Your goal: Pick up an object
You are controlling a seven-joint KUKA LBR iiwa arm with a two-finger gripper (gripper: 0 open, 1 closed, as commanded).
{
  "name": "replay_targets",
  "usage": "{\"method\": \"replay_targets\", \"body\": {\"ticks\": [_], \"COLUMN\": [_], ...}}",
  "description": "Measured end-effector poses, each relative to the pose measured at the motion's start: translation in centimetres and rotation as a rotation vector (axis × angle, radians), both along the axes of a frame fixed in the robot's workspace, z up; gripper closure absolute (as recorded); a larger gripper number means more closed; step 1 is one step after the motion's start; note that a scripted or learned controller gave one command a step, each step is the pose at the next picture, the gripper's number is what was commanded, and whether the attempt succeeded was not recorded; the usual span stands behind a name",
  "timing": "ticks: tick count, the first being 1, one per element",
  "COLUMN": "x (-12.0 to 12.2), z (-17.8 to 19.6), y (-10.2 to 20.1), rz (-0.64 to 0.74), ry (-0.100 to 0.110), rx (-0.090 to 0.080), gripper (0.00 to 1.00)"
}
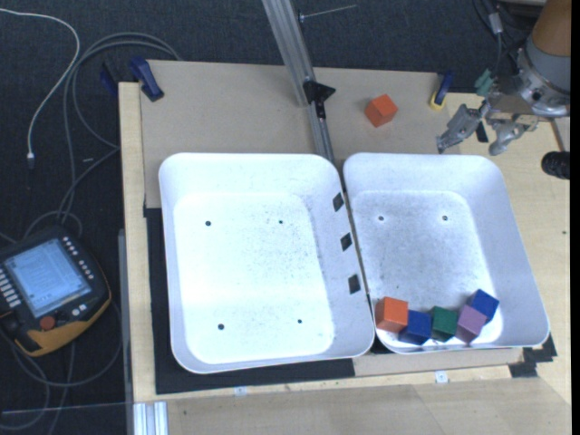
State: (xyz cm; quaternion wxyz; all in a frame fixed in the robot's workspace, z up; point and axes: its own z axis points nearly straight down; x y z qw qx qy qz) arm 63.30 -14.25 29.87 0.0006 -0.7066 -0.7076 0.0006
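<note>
Currently the gripper (473, 134), fingers spread and holding nothing, is hovering past the far rim of the right bin (507, 198), well apart from the blocks (437, 318) crowding its near edge, so closing fingers are risking wedging between neighbours.

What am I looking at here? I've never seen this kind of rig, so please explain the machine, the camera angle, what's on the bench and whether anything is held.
One camera looks down at a slant on a bench. The grey machine at the upper right is a robot arm; its gripper, a two-finger claw, hangs open above the bench behind the right bin, with nothing between its fingers. Two shallow white bins sit side by side. In the right bin's near edge lie five small blocks: orange, blue, green, purple and another blue. The left bin sits beside it. One more orange block lies on the bench outside the bins. The device at far left looks like a handheld controller.
</note>
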Motion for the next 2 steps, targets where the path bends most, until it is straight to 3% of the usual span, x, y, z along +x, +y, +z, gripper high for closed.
{"method": "replay_targets", "body": {"ticks": [1,2], "x": [1.3,-4.6], "z": [2.7,-7.9], "y": [-1.4,5.0], "rz": [-0.001,0.002], "ry": [-0.007,0.01], "rx": [-0.002,0.005], "gripper": [0.0,0.0]}}
